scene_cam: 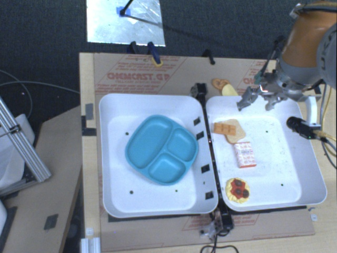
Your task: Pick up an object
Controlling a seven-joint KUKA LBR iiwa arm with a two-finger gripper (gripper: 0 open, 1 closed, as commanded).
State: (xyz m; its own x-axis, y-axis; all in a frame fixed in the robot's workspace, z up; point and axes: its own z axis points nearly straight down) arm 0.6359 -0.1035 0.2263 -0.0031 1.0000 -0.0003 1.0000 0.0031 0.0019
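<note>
My gripper (pixel 259 102) hangs open over the far edge of the right bin (pixel 295 157), with nothing between its two fingers. Below and to its left in that bin lies a tan toast-like piece (pixel 228 129). A small red and white box (pixel 245 155) sits in the bin's middle. A yellow round piece with red topping (pixel 237 190) lies near the front edge. The left bin (pixel 121 194) bears a blue divided plate (pixel 161 149).
Outside the bins, on the cardboard behind the right bin, lie a brown piece (pixel 218 83) and a pale yellow piece (pixel 229 90). Black clips run along the divider between the bins (pixel 206 141). A foil sheet (pixel 125 13) lies at the back.
</note>
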